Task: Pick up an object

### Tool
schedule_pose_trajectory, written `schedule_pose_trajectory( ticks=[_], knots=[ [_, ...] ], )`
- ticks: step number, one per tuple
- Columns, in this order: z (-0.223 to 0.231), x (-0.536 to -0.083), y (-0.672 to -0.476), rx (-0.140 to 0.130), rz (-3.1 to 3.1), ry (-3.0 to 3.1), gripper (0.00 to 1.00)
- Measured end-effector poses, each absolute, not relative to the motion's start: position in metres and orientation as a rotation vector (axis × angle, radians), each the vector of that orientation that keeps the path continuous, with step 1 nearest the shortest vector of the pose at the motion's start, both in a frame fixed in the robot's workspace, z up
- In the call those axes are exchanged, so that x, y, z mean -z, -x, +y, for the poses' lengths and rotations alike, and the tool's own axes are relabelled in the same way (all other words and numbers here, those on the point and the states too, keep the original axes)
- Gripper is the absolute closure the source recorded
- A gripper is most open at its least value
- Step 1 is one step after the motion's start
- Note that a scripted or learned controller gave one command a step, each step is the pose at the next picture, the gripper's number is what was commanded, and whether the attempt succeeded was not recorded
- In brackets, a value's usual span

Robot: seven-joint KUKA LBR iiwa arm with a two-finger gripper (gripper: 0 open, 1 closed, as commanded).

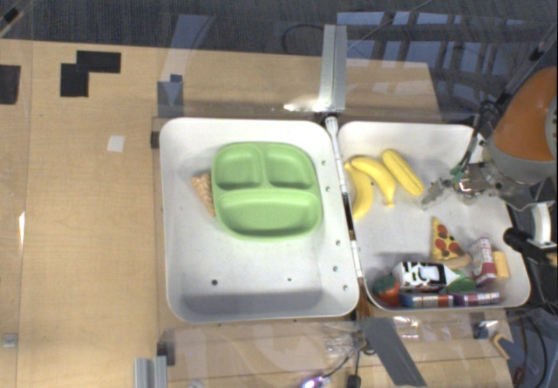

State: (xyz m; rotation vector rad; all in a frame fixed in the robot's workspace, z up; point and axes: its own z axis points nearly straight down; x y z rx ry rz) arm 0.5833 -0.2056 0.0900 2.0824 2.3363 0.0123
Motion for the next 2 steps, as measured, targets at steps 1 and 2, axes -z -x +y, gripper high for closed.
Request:
schedule_pose_trajectory(
  ticks=[1,2],
  knots=[
    [-0.169,-0.089,-0.647,-0.012,2.461,-1.937,0.00],
    [-0.167,-0.102,-0.650,-0.018,2.462,-1.926,1.00]
  ],
)
